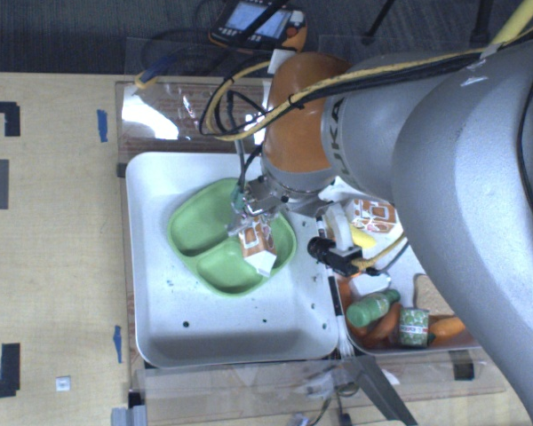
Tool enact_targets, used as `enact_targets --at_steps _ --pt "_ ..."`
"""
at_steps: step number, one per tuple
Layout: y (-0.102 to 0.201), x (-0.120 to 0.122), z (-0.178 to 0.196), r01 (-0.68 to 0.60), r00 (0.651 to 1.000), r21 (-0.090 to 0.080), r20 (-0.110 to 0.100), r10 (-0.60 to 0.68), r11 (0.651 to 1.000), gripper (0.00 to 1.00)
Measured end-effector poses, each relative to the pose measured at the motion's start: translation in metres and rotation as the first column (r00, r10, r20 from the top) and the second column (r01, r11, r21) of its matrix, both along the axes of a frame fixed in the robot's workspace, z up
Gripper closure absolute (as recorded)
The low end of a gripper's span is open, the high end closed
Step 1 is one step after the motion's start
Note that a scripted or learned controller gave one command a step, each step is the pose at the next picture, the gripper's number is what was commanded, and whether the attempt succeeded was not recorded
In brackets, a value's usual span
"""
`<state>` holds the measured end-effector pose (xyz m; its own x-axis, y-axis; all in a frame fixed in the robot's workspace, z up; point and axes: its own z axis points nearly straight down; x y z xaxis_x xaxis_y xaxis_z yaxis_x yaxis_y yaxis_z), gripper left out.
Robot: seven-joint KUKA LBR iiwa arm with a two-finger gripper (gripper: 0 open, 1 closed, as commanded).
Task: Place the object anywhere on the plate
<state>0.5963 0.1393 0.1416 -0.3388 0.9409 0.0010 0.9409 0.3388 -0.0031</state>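
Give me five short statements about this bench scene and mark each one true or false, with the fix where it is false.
1. The green plate lies in the left bin. True.
2. The plate is one undivided dish. False: ridges split it into compartments.
3. A small orange-and-white packet sits over the plate's right side, below the gripper. True.
4. The green bottle lies on the plate. False: it lies in the right bin.
5. The arm's band above the wrist is blue. False: it is orange.

Robotics lab: taped bench (53, 238), cables (222, 105), tripod legs (386, 7).
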Motion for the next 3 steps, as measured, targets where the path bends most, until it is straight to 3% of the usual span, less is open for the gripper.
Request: enact_targets --at_steps 1,2,3 --pt "0.045 0.040 0.013 -0.158 0.987 0.000 0.008 0.158 0.987 1.00" --pt "0.053 0.051 0.099 -0.149 0.989 0.000 0.006 0.149 0.989 1.00" --pt "0.054 0.051 0.099 -0.149 0.989 0.000 0.005 0.149 0.989 0.00"
